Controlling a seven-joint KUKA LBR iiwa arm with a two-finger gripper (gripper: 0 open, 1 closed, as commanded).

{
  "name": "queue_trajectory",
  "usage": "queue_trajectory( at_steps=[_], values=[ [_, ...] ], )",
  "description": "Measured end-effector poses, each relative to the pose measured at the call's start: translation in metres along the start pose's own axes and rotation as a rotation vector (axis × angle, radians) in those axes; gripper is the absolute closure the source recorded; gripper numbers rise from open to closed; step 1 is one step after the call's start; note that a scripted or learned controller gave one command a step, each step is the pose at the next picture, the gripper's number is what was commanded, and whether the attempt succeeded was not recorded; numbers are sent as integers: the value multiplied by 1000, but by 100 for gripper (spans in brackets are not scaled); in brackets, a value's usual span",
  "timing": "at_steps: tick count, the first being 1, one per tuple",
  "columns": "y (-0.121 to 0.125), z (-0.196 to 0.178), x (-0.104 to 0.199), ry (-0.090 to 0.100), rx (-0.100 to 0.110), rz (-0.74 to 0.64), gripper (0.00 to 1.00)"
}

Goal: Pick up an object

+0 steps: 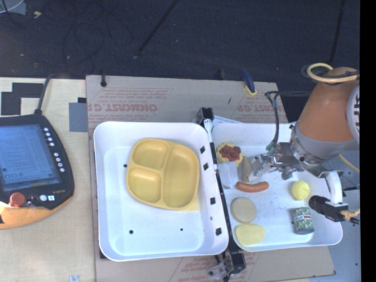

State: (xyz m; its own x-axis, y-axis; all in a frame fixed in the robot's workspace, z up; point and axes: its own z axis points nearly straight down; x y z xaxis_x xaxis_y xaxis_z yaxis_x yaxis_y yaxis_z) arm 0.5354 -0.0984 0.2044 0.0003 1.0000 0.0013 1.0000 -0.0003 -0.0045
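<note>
We see two bins side by side: left bin (111,216) holds a divided plate (163,173). Right bin (276,135): pizza toy (229,153) far-left, sausage (252,186) mid, round cookie (243,210) and flat piece (250,234) near-left, ball (300,190) and can (303,220) right.

Yellow tray (163,173) (left bin (111,216)), pincer (262,164) above hot dog (252,186)

Bins (111,157): we see smooth white plastic with a faint sheen.
Divided plate (163,173): yellow plastic — smooth, softly glossy.
Bench board (170,98): matt brown cardboard, printed.
Sausage (252,186): shiny, plastic-looking toy.
Can (302,220): we read a glossy printed label.
Arm's orange band (329,107): smooth — dull sheen.
Gripper (265,164): we make out bare grey metal.
</note>
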Motion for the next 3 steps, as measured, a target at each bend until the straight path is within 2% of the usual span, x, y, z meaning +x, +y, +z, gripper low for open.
queue_trajectory(
  at_steps=[1, 2, 3],
  values=[
    [-62, -9, 47, 2, 4, -3, 0],
    [-61, 37, 4, 0, 4, 4, 0],
    [-60, 17, 70, 1, -2, -5, 0]
  ],
)
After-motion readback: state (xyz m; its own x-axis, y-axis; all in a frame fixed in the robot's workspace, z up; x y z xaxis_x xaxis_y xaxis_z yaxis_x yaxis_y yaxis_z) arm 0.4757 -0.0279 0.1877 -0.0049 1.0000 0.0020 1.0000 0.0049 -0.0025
